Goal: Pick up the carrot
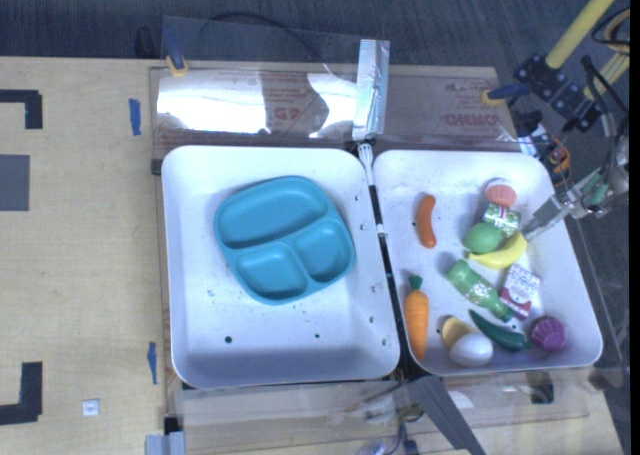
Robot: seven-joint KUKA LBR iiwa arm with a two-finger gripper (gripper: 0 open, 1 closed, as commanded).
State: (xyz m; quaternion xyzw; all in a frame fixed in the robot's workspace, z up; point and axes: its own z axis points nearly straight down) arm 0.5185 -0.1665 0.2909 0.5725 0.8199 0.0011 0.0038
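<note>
- While the carrot (416, 316) lies in the right bin (580, 288) by its left wall, we see its long axis run near-vertically in view, green top uppermost.
- We cannot tell the gripper (548, 213) state; it is blurred by the right rim.

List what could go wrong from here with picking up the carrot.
1. The gripper sits at the banana and green fruit, far from the carrot; it may grab the wrong item.
2. The carrot lies close to the right bin's left wall, leaving little room for a grasp.
3. The orange sausage could be mistaken for it.
</note>
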